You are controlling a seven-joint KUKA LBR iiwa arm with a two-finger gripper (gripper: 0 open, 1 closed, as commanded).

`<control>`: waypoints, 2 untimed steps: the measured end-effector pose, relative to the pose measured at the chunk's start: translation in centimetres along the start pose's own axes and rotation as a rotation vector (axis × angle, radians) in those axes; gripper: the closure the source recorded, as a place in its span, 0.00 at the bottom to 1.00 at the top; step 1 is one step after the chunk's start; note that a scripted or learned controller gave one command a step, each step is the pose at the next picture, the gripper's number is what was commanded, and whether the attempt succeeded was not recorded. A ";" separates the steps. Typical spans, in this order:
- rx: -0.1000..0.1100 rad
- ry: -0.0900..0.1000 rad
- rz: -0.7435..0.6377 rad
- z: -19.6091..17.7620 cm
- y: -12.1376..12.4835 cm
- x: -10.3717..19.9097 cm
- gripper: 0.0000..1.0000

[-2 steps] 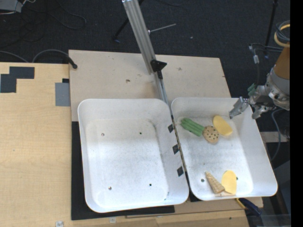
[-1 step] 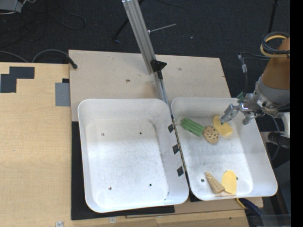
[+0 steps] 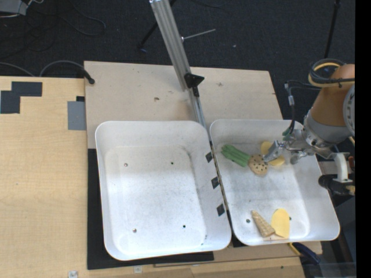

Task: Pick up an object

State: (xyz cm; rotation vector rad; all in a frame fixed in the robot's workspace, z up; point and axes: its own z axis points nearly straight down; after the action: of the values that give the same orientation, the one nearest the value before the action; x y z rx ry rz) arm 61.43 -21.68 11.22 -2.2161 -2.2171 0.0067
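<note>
The right bin [image 3: 301, 198] holds a green ridged piece [image 3: 235, 154], a tan round perforated cracker-like piece [image 3: 258, 165], a yellow piece [image 3: 270, 154] near the gripper, a tan cone [image 3: 262, 223] and a yellow oval piece [image 3: 282, 222] at the front. My gripper [image 3: 283, 148] reaches in from the right, low over the bin's back right part, its tip by the yellow piece and the tan round piece. The view is too small to show whether anything sits between its fingers.
The left bin [image 3: 153, 190] lies beside the right one, joined by black clips along the shared edge. A slanted aluminium rail [image 3: 175, 48] rises behind the bins. The arm's body and cables [image 3: 330, 106] occupy the right edge.
</note>
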 end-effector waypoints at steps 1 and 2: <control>-0.005 -0.001 0.001 -1.4 0.1 -0.1 1.00; -0.010 -0.002 0.001 -5.8 -0.3 0.2 1.00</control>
State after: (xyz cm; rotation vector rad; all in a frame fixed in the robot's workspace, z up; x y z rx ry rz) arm 61.13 -21.47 17.05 -2.2236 -2.2221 -0.0018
